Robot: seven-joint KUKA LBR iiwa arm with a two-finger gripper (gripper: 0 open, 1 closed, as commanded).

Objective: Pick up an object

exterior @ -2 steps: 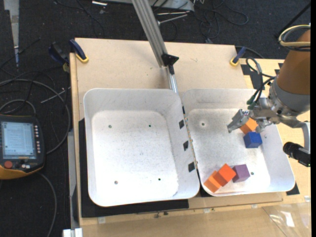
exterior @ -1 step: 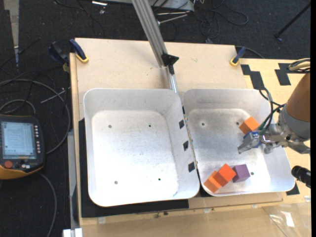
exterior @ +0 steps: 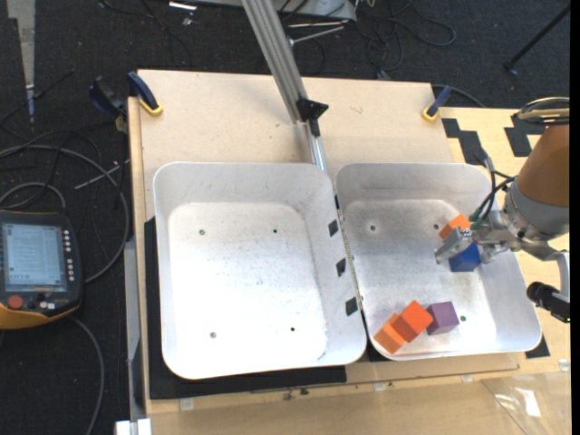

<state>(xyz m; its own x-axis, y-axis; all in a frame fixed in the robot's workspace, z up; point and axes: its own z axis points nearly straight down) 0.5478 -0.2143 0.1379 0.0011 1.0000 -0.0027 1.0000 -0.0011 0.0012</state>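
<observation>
- I see the arm (exterior: 544, 184) reaching in over the right rim of the right bin (exterior: 399, 184), its orange band above the wrist.
- The tool (exterior: 456, 246) sits low inside that bin, near its right wall, about halfway along it.
- A blue block (exterior: 466, 259) lies directly at the tool's tip, touching or overlapping it from my angle; a small orange piece (exterior: 456, 226) shows just above it.
- I cannot tell whether the tool is open or closed, nor whether the blue block is between its parts.
- An orange block (exterior: 404, 325) lies near the front edge of the right bin, tilted diagonally, with a purple cube (exterior: 442, 316) touching or just beside its right end.
- The left bin (exterior: 181, 198) sits alongside on the desk (exterior: 227, 116), the two rims meeting at the centre.
- A handheld pendant (exterior: 34, 265) rests on the floor off the desk's left edge.
</observation>
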